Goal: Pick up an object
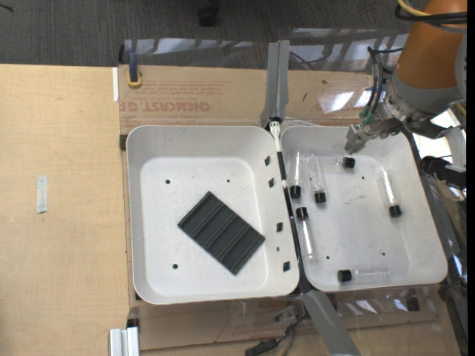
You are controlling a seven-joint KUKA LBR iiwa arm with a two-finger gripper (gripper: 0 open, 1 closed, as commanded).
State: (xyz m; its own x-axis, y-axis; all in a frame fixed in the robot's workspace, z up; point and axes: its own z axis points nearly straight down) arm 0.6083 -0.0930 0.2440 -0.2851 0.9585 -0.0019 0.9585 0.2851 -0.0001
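Observation:
Several clear tubes with black caps lie in the right bin (438, 262): one tube (316, 175) near the back left, another tube (388, 191) toward the right, and a third tube (365, 274) along the front wall. A small black-capped piece (348, 162) lies near the back. A dark grey ribbed slab (221, 232) lies askew in the left bin (137, 199). My gripper (353, 144) hangs over the back of the right bin, just above the small capped piece and slightly behind it. Nothing shows in its grasp.
Two more tubes (295, 175) (304, 234) lie along the right bin's left wall. A grey divider post (277, 80) rises behind the bins where they meet. Brown cardboard (185, 99) covers the bench behind them, and a wooden tabletop (52, 199) lies to the left.

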